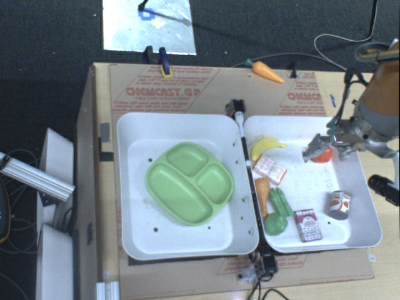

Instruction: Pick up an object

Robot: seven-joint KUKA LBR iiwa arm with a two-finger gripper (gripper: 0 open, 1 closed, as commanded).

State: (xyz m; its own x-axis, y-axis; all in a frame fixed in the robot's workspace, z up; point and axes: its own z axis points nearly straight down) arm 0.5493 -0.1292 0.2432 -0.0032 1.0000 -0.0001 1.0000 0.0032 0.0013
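Observation:
My gripper (pixel 317 147) hangs over the back right part of the right bin (pixel 362 230), at the end of the arm coming in from the right. A red-orange round object (pixel 324 156) lies right under and beside it, partly hidden by it; whether it is touched I cannot tell. Also in this bin are a yellow banana (pixel 265 145), a pink and white box (pixel 270 169), an orange carrot (pixel 262 195), a green vegetable (pixel 278 211), a red box (pixel 307 224) and a small can (pixel 339 205).
The left bin (pixel 134 230) holds a green divided plate (pixel 189 182). A second carrot (pixel 269 72) lies on the bench behind the bins, and a blue clamp (pixel 164 61) sits at the bench's back edge. A black divider (pixel 249 180) runs between the bins.

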